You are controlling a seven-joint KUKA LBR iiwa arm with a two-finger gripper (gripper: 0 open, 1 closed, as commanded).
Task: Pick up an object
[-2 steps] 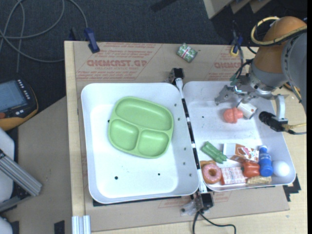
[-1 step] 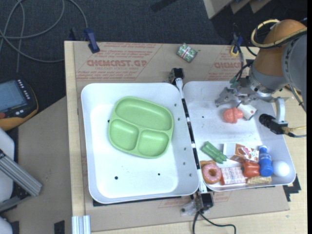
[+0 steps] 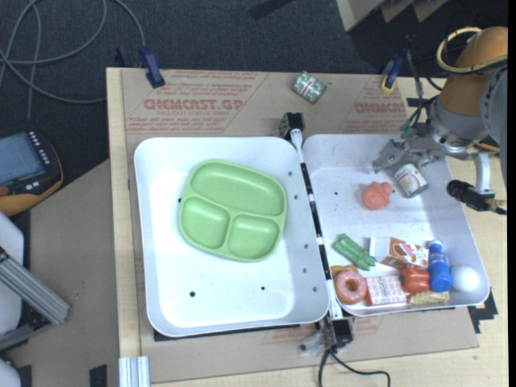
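1. The pincer point(image 3: 401, 158) hangs over the far part of the right bin point(image 3: 339, 156), reaching in from the right on the grey arm point(image 3: 463, 107) with its orange band; whether its tips are spread or pressed together cannot be told from this slant.
2. Just beside the pincer, a small can with a pale label point(image 3: 409, 180) lies tilted on the bin floor; it looks close to or touching the pincer, but no grip on it is visible.
3. A pinkish-red lump point(image 3: 376, 195) sits near the can, a little toward the bin's middle.
4. Along the near edge of the right bin lies a cluster: a green piece point(image 3: 355, 252), a ring doughnut point(image 3: 350, 285), a red-and-white carton point(image 3: 408, 253), a blue bottle point(image 3: 439, 266) and a white egg shape point(image 3: 466, 279), packed close together.
5. The left bin point(image 3: 161, 240) holds a green divided plate point(image 3: 232, 210).
6. Both bins rest on a worktop point(image 3: 201, 99) covered in printed brown board, with a small green wrapped item point(image 3: 309, 87) on it beyond the bins.
7. Around the worktop lies dark carpet with looping cables point(image 3: 48, 22).
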